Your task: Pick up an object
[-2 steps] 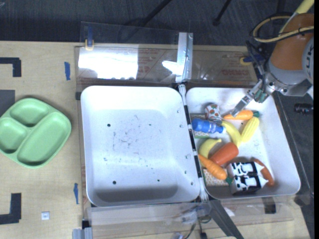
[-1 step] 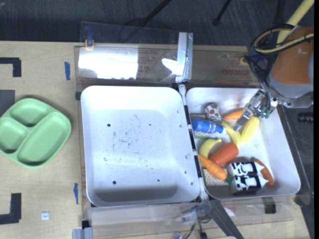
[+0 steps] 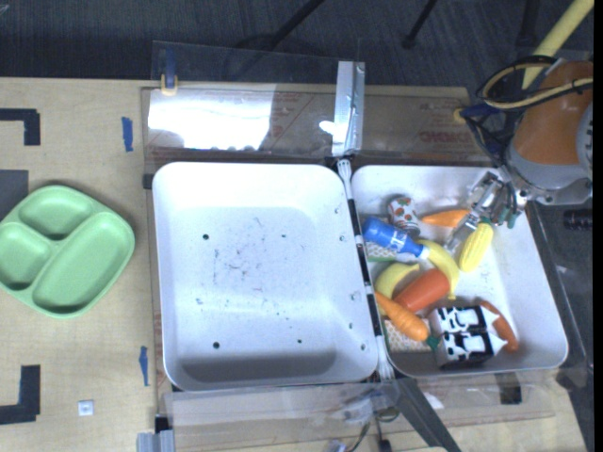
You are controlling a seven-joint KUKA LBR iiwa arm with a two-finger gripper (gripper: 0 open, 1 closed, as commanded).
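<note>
Fingers of the gripper (image 3: 471,226) stand slightly parted, their tips down beside the upper end of a yellow corn cob (image 3: 478,243); whether they actually pinch it I cannot tell. That cob lies tilted at about one o'clock in the right bin (image 3: 548,295), pale yellow and ribbed. At nine o'clock from it lies a blue bottle (image 3: 392,238), at seven o'clock an orange-red pepper (image 3: 423,290) and a carrot (image 3: 401,317), and at six o'clock a black-and-white block (image 3: 464,333). Beside the left bin (image 3: 250,271) sits a green divided plate (image 3: 62,249).
</note>
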